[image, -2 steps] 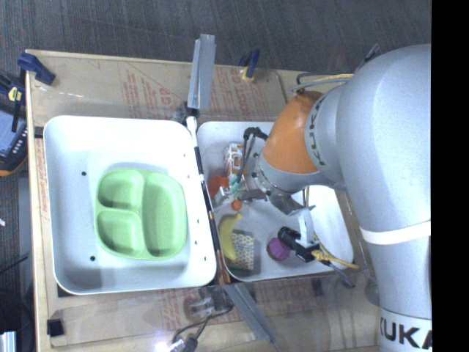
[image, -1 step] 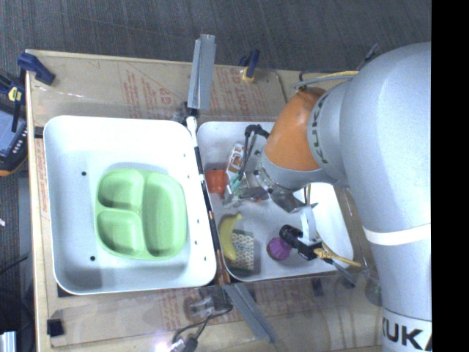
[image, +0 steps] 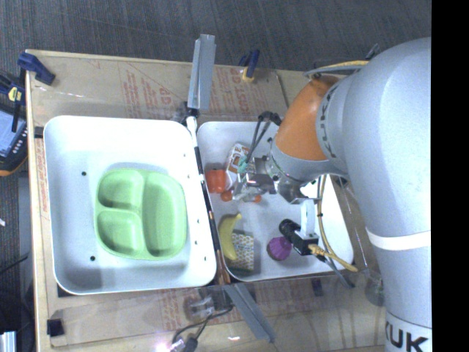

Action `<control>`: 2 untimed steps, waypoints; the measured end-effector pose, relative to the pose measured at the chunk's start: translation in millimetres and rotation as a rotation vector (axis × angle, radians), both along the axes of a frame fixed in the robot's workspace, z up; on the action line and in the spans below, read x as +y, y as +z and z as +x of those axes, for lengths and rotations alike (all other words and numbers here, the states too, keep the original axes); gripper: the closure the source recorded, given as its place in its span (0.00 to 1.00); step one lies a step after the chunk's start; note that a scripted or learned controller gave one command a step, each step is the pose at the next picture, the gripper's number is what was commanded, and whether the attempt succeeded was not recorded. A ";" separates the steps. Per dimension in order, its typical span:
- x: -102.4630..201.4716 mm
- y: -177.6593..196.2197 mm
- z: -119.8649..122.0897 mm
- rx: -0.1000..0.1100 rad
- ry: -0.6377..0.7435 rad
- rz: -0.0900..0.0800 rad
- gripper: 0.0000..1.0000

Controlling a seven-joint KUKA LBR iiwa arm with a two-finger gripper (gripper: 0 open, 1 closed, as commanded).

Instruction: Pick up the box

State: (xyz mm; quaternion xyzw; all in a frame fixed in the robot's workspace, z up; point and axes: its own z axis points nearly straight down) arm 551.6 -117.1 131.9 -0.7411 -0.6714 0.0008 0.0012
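We note the box (image: 239, 158), a small printed carton, lying in the right bin (image: 333, 218) near its upper left, just beside and up-left of the gripper (image: 251, 184); we cannot tell the gripper's state. A red tomato-like piece (image: 216, 180) sits close left. The banana (image: 230, 235) looks smooth and curved, the carton flat-faced and rigid.
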 end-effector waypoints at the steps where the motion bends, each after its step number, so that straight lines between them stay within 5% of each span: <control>1: 0.3 -0.1 0.0 0.000 0.000 0.001 0.00; 2: -6.1 -16.9 63.4 -0.009 0.171 -0.001 0.00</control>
